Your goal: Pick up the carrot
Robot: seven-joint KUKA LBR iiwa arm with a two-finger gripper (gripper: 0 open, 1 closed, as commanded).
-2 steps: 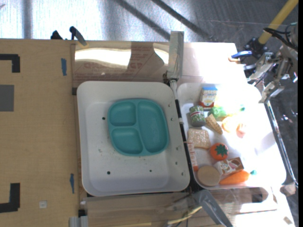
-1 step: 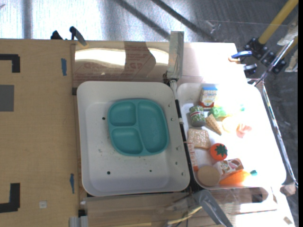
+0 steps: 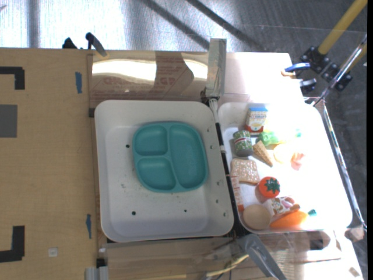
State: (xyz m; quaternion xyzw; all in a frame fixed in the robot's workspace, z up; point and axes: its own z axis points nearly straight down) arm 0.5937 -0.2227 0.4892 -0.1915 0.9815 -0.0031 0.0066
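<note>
The carrot [image 3: 289,219] is an orange piece with a small green tip, lying on its side at the near end of the right bin [image 3: 326,174]. It rests against a beige rounded piece [image 3: 256,217] on its left. A white and red item [image 3: 280,204] sits just behind it.
The right bin also holds a tomato [image 3: 268,186], a cracker [image 3: 245,171], a cone [image 3: 262,153], a dark can [image 3: 242,143], a small carton [image 3: 256,118] and a green piece [image 3: 268,138]. A teal divided plate [image 3: 170,156] lies in the left bin [image 3: 111,174].
</note>
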